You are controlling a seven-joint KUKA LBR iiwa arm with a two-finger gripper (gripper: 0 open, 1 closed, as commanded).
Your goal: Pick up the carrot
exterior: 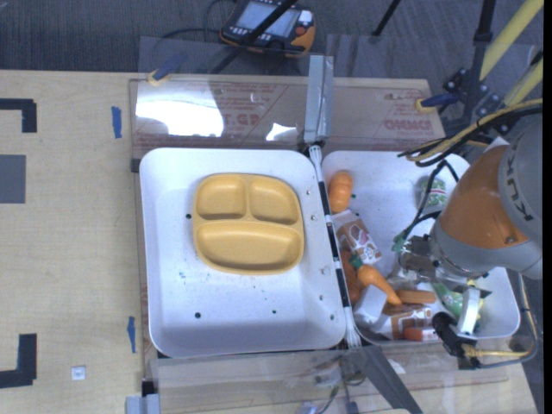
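A small orange carrot (379,282) lies slantwise in the right bin (379,169), near its front left, among a heap of toy food. My gripper (417,264) hangs just to the right of the carrot, low over the heap, under the arm's orange band (483,210). The wrist hides the gripper's lower part. I see nothing held in it.
A rounded orange item (341,191) sits at the right bin's back left. A printed packet (358,241), a brown sausage (417,297), a white block (372,303) and a green item (435,193) crowd around the carrot. The left bin (172,304) holds a yellow divided plate (249,222).
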